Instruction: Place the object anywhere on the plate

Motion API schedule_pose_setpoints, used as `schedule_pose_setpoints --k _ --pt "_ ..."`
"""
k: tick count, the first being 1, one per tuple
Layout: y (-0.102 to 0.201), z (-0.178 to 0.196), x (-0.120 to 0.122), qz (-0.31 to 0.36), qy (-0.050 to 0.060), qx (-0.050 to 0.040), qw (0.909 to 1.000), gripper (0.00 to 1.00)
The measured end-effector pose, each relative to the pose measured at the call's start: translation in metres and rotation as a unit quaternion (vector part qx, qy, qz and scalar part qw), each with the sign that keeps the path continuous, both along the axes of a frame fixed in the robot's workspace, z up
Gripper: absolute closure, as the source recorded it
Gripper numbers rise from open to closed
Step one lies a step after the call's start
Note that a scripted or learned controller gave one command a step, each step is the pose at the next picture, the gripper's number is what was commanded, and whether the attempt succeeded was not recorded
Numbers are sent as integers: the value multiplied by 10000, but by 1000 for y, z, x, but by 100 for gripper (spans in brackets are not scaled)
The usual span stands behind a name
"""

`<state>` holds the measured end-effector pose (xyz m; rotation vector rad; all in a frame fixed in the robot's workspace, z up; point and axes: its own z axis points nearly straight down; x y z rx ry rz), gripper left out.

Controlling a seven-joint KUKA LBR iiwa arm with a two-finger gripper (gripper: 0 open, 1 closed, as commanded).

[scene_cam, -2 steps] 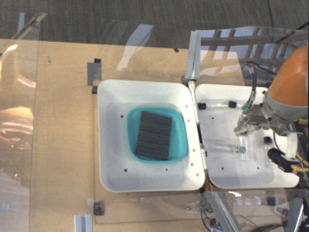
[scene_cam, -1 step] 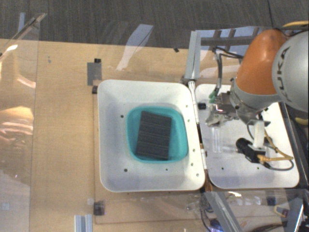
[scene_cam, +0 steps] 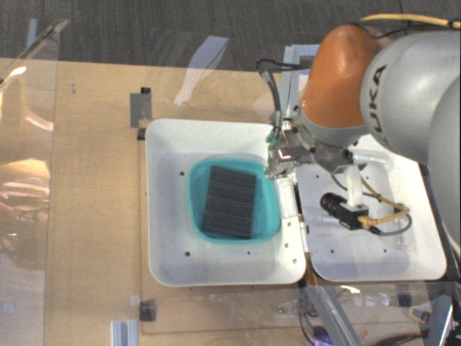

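- A dark ribbed block point(scene_cam: 230, 200) lies flat on a teal plate point(scene_cam: 198, 186), its long side running from the near rim towards the far rim and tilted slightly off square.
- The block sits inside the plate's edge, a little right of centre, with teal showing on all sides of it.
- The plate rests in the left bin point(scene_cam: 166, 258), in its right half, its right edge close to the wall shared with the right bin point(scene_cam: 425, 258).
- The grey arm point(scene_cam: 410, 85) reaches in from the right, its orange band point(scene_cam: 335, 71) above the far end of the right bin.
- The gripper point(scene_cam: 288, 153) hangs beneath the wrist over the seam between the two bins, just beside the plate's upper right corner and apart from the block.
- The wrist hides most of the gripper, so it cannot be told whether it is open or closed; nothing can be seen in its grasp.
- Both bins stand on a pale wooden bench point(scene_cam: 86, 215), with grey carpet point(scene_cam: 144, 6) beyond its far edge.
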<state>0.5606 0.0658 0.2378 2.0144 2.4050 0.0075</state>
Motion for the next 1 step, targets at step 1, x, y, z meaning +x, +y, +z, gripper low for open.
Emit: schedule_pose_setpoints --k 1 --pt "0 0 0 -1 0 0 10000 0"
